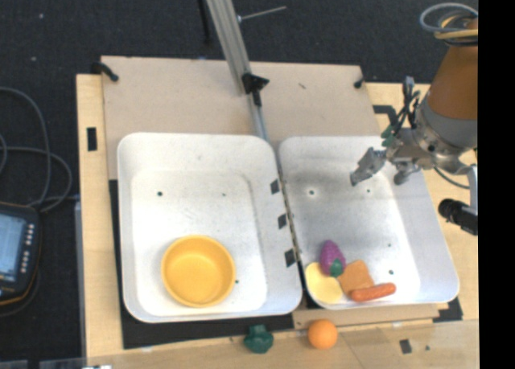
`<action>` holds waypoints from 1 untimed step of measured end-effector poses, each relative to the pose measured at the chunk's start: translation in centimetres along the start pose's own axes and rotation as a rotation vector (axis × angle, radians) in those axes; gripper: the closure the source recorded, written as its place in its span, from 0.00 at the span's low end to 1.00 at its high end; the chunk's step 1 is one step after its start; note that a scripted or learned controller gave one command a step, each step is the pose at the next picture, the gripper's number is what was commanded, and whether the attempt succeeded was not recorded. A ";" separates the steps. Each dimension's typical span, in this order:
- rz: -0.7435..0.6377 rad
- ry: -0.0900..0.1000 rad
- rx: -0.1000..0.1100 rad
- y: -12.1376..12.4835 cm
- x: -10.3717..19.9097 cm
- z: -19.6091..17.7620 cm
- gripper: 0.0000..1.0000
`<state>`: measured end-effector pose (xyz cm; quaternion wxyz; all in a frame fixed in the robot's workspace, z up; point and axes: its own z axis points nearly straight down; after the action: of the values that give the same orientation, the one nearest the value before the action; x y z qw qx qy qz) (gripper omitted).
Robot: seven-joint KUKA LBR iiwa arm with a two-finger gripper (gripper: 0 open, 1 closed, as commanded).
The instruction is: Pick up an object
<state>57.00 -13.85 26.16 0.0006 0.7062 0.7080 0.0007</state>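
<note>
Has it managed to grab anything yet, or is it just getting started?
Nothing looks picked up yet. The gripper hangs over the far part of the right bin with nothing visible between its fingers. The purple toy, orange block and carrot lie bunched at that bin's near edge, and the yellow bowl sits in the left bin. The whole pick is left: reaching, closing, lifting.

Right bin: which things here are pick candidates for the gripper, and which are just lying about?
Job in hand: gripper above the right bin; purple piece, orange block, red carrot-like piece, pale yellow piece.

Lying about: yellow bowl in the left bin; orange ball and green piece on the bench.
</note>
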 end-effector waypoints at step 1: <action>0.001 0.000 0.000 0.0 0.0 0.0 0.00</action>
<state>57.00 -13.85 26.16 0.0007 0.7065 0.7077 0.0010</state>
